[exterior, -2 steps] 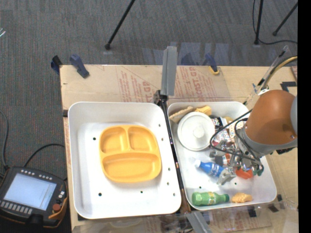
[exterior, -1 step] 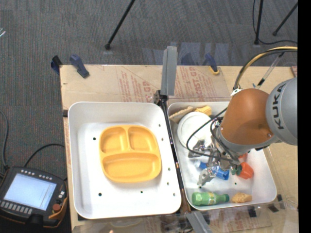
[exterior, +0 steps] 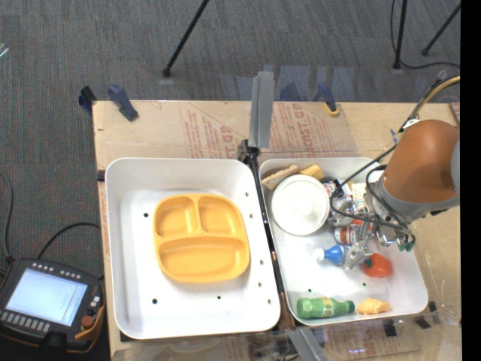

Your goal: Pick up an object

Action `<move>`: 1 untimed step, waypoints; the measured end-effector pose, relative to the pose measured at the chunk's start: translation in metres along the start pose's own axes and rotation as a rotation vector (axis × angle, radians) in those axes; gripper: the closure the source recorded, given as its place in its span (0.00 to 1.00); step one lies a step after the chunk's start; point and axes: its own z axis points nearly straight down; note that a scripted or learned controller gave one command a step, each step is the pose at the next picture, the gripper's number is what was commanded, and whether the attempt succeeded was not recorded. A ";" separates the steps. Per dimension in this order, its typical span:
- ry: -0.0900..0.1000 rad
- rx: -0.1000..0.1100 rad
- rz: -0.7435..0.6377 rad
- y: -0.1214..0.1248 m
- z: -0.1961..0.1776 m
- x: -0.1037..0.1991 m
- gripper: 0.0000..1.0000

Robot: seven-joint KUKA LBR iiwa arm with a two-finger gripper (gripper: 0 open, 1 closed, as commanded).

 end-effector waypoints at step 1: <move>-0.014 0.001 0.093 -0.028 -0.004 0.078 0.00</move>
